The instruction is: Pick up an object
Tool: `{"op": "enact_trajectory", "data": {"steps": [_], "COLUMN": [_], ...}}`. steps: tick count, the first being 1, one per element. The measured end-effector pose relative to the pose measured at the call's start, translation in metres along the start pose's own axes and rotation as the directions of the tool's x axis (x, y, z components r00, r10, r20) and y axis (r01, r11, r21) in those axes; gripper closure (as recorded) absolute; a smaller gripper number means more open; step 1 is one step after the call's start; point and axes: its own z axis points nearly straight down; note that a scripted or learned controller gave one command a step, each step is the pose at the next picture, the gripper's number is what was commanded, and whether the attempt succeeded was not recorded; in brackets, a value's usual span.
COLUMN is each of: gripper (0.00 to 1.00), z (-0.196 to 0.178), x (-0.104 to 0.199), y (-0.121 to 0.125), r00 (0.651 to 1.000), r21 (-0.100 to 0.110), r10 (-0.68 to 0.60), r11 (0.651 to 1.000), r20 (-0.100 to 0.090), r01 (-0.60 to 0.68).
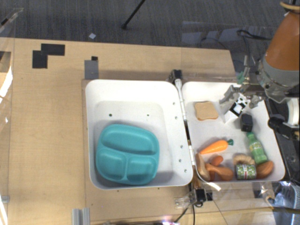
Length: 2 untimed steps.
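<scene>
Nearest the camera, along the front edge of the right bin [276, 139], lies a crowd of toy food: a green can [244, 171], a brown sausage-like piece [220, 172], an orange-brown piece [265, 168] and a green bottle [256, 146], all touching or just beside one another. At about ten o'clock from that cluster rests a carrot [214, 147], lying on its side with free floor around it, and farther back, toward twelve o'clock, a flat slice of bread [206, 110] lies alone. The hand [240, 103] hovers over the back of this bin, at three o'clock from the bread; whether its fingers are spread or pressed together I cannot tell, and nothing is seen between them. In the left bin [93, 102] sits a teal divided plate [126, 153]. A good pick probably means choosing an isolated piece: the carrot looks easiest, gripped across its narrow width near the middle, since the bread lies too flat and the front cluster risks nudging neighbours.
</scene>
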Motion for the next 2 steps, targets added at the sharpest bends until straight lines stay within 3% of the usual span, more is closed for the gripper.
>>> {"op": "enact_trajectory", "data": {"steps": [1,2], "gripper": [0.0,0.0], "z": [0.152,0.191], "x": [-0.027,-0.019], "y": [-0.046,-0.049], "r00": [0.995,0.999], "r21": [0.015,-0.003], "r10": [-0.1,0.042], "r11": [0.995,0.999], "r20": [-0.003,-0.002], "r01": [0.1,-0.042]}}
